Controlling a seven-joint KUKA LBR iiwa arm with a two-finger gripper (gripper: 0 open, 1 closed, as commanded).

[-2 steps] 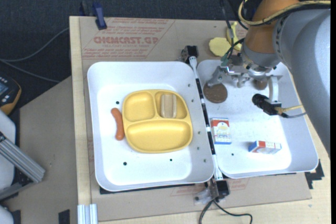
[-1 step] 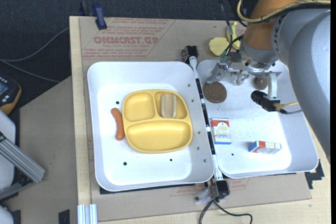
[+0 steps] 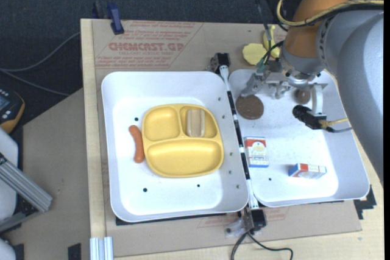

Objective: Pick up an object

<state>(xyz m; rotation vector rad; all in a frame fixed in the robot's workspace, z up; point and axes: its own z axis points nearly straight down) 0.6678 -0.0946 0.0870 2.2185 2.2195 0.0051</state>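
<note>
Although the gripper (image 3: 286, 87) hangs low over the far end of the right bin (image 3: 341, 189), I cannot tell how its fingers stand or whether they hold anything. Just beside it, toward the divider, lies a brown disc (image 3: 249, 108), probably the nearest candidate for a grasp. Nearer the camera than the disc rest a small carton (image 3: 256, 151) and a red and blue box (image 3: 307, 170), both loose and apart. Across the divider from the disc, a yellow tray (image 3: 181, 140) sits in the left bin (image 3: 122, 192), a sausage (image 3: 137, 144) at its outer side. Reaching in from the right, the arm (image 3: 359, 52) bends steeply down at its orange wrist band.
</note>
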